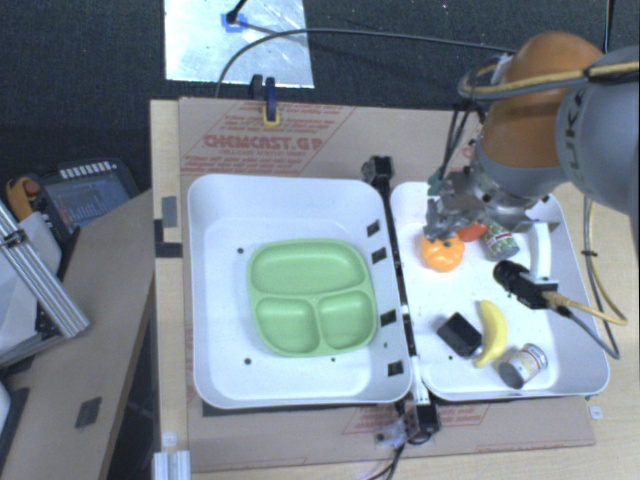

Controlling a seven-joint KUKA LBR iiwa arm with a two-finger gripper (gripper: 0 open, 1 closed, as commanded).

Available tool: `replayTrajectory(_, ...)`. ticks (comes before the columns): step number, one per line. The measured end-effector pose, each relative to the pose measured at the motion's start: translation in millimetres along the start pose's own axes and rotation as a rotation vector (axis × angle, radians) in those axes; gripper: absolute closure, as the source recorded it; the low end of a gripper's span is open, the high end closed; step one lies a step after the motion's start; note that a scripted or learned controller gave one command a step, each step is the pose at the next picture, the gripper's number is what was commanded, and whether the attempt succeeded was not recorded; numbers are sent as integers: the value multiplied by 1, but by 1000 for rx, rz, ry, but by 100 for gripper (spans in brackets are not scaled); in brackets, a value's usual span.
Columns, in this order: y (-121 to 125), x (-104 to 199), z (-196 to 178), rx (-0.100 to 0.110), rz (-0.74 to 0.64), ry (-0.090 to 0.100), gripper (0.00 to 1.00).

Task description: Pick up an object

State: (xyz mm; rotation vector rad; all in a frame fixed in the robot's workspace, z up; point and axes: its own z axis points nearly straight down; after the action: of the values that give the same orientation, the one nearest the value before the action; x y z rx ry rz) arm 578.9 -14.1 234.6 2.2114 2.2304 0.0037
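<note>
- Two shallow white bins sit side by side on the table [165,168], which is covered by a brown board with red lettering [300,138].
- The left white bin [220,218] holds one thing: a pale green plastic tray [308,296] with three compartments. It lies flat near the middle of the floor, and nothing is in any compartment.
- The right white bin [432,303] holds everything else, all of it loose on the floor.
- A round orange fruit-shaped object [442,254] sits in the far left part of that bin, close to the divide between the bins.
- The grey end effector [445,223] hangs right over that orange object, at its far edge. From where I stand I cannot tell whether it is apart or together, or whether it touches the object.
- A small red object [470,233] lies just beside the orange one, partly under the arm.
- Next to the red one lies a small bottle with a green label [500,241], tipped on its side.
- A slim white stick-like piece [541,251] lies toward the bin's right wall.
- Nearer the front, a small flat black block [460,333] lies just beside a yellow banana [490,330].
- A silver metal can [522,364] lies on its side just beside the banana's lower end, in the front right corner.
</note>
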Motion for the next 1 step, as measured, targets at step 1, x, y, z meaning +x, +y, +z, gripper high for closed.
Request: replayTrajectory(1,-15,54,-6,2,-2,1,100)
